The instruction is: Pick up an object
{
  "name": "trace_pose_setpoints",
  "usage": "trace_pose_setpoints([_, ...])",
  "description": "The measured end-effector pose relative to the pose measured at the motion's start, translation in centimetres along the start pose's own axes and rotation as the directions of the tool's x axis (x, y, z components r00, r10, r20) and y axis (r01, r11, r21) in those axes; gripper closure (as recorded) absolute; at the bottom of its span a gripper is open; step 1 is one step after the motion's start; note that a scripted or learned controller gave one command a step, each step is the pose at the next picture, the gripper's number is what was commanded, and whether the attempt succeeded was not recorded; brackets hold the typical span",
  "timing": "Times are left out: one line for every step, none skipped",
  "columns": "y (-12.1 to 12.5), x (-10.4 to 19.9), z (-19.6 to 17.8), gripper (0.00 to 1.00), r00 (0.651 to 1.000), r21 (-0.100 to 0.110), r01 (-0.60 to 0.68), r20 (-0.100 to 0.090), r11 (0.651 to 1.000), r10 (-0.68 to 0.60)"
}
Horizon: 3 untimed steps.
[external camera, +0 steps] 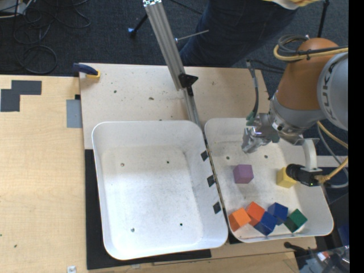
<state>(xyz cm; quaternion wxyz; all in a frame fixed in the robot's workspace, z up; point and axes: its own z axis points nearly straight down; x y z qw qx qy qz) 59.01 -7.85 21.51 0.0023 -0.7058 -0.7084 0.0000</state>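
The tool [251, 143] hangs over the far part of the right bin [227, 131], tilted toward its left wall. Whether it's spread or pressed together I cannot tell — too small and blurred. Nothing shows gripped.

Closest candidate is the purple cube [243, 173], alone near the bin's middle, just toward the near edge from the tool, with bare floor all around it. Likely the easiest pick.

Risks, as I judge them: the tool is not over the cube yet, so a straight drop would land on bare floor. An off-centre approach could nudge the cube away vs. closing on it.

The yellow cube [285, 178] sits by the right wall, touching or just beside a black-and-white fitting [306, 169] — cramped for a grasp. At the near edge the orange cube [240, 218], red-orange cube [255, 211], two blue cubes [271, 218] and green cube [296, 219] are packed together; a descent there might jam on neighbours or lift nothing.

The left bin [105, 152] lies alongside on the counter [40, 169], with black clips [210, 180] on the shared rim.
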Motion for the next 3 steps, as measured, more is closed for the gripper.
trace_pose_setpoints([-2.3, 4.8, -0.9, 1.0, 1.0, 0.001, 0.0, 0.0, 1.0, 0.0])
trace_pose_setpoints([-4.2, 9.4, -0.1, 1.0, 1.0, 0.003, -0.001, 0.001, 1.0, 0.001])
trace_pose_setpoints([-5.4, 14.4, -1.5, 1.0, 1.0, -0.001, 0.001, 0.001, 1.0, -0.001])
